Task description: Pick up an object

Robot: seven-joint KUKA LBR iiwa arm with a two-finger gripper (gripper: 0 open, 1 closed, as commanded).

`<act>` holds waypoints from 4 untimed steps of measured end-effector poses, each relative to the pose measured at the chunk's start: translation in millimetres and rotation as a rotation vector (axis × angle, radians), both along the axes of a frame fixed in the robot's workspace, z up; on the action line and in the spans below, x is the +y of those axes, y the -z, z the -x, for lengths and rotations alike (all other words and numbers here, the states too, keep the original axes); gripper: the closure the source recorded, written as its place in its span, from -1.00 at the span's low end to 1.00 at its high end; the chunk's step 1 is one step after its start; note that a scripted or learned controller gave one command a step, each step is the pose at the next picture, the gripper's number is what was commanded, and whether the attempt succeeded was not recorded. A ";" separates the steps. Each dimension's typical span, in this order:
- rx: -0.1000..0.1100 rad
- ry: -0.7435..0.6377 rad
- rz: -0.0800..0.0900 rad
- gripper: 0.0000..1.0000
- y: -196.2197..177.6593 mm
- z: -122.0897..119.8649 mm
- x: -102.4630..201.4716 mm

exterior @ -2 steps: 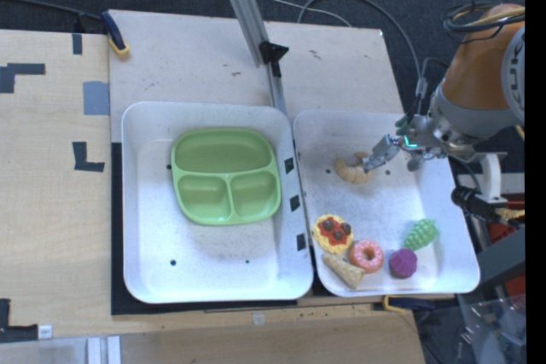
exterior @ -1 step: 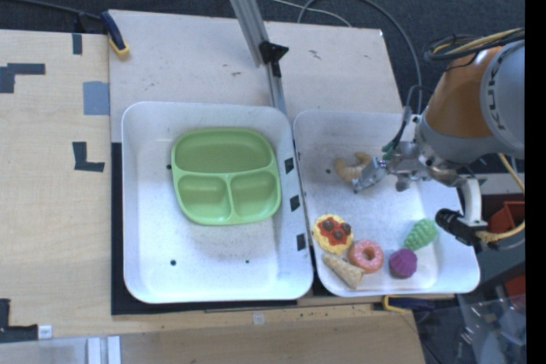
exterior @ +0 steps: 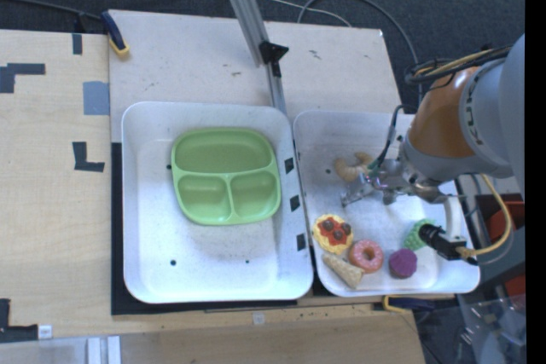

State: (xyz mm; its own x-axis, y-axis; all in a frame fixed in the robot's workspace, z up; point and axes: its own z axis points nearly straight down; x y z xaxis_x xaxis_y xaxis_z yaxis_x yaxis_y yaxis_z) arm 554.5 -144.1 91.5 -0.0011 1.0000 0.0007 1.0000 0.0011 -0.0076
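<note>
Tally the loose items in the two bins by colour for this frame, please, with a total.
Green: 2, the divided plate in the left bin and a small green piece in the right bin
Yellow with red: 1, pizza toy
Pink: 1, donut
Purple: 1, round toy
Tan: 2, cone and a piece near the gripper
Total: 7

A grey KUKA arm (exterior: 503,111) with an orange band (exterior: 437,122), thin black and yellow cables, and a metallic gripper (exterior: 365,186), at frame right.
</note>
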 end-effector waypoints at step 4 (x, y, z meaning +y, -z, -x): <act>-0.010 -0.001 0.001 1.00 -148.2 -11.2 5.0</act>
